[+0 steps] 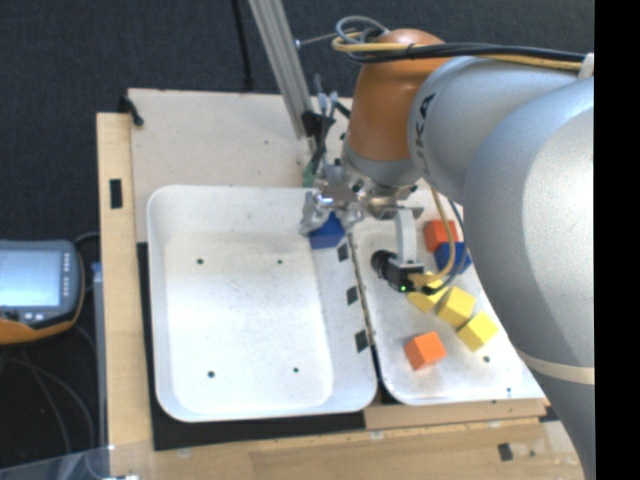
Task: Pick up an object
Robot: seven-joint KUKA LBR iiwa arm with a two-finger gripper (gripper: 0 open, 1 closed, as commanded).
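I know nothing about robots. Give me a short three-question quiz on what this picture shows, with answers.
1. True or false: the blue block sits right under the gripper, by the left bin's right rim.
2. What colour is the block lying alone near the right bin's front?
3. Beside the yellow blocks, the black part shows: A) a green light, B) a red flag, C) a white label.

Key: 1 true; 2 orange; 3 A.

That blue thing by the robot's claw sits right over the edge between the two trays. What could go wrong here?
The small blue block under the gripper hangs near the left white bin's right rim; if the grip is weak, it may drop and bounce off. The arm also crowds the right white bin, so moving might knock the orange cube or yellow blocks.
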